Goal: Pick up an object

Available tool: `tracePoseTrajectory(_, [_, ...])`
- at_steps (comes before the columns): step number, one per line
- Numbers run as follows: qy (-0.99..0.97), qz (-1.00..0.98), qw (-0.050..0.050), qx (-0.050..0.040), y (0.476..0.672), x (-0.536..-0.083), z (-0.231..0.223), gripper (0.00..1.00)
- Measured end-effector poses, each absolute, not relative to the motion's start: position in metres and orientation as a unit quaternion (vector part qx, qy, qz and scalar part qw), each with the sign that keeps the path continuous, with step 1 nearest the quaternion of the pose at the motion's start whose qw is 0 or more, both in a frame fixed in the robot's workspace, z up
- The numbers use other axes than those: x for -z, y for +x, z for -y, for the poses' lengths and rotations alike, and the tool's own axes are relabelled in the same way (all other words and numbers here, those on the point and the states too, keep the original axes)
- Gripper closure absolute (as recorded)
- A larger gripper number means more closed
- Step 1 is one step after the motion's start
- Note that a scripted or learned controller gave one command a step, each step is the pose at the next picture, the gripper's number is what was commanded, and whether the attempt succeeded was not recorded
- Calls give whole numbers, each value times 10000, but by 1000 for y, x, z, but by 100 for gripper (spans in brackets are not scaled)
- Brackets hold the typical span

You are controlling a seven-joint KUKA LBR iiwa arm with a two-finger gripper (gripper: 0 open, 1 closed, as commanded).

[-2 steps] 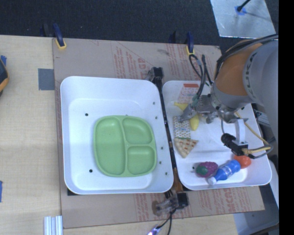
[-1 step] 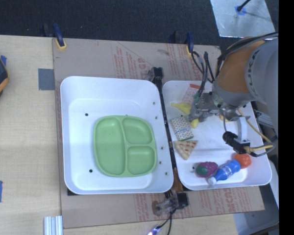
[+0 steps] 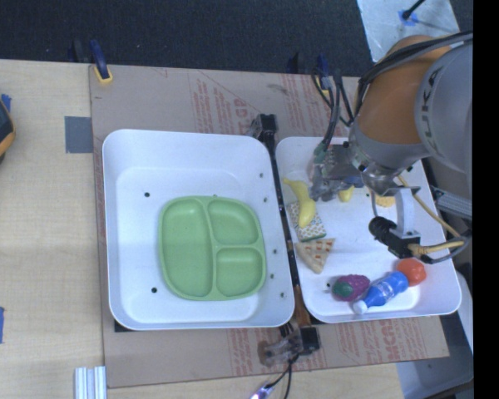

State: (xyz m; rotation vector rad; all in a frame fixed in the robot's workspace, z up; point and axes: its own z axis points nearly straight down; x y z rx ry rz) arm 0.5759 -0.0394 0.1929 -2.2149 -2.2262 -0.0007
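The hand (image 3: pixel 331 181) hangs low over the back-left part of the right bin (image 3: pixel 437 306), its dark metal parts crowding the view, so I cannot tell whether it is released or clenched, and nothing visibly sits in its grasp. Just beside it, toward the left bin (image 3: pixel 116 223), lies a banana (image 3: pixel 298 191), with a small yellow piece (image 3: pixel 344 194) near the hand's other side; either looks the likeliest target. Doing this step well, I judge, means centring squarely over one item, since the banana lies close to the bin wall and a yellow-green sponge-like block (image 3: pixel 307 214) touches its near end. Farther out rest a wedge of sandwich (image 3: pixel 313 253), a purple toy (image 3: pixel 350 287), a blue bottle (image 3: pixel 384 291) and an orange ball (image 3: pixel 411 270). The left bin holds a green divided tray (image 3: pixel 209 247).
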Motion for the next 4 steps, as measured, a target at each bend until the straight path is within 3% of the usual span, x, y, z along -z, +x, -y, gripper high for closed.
tracePoseTrajectory(1, [-7057,7085,13,-8,575,-192,40,0])
tracePoseTrajectory(2, [-7059,7083,12,-22,574,-138,93,0])
tracePoseTrajectory(3, [-7055,7087,8,-11,626,-91,106,0])
tracePoseTrajectory(4, [-7059,7083,9,-9,656,-92,143,0])
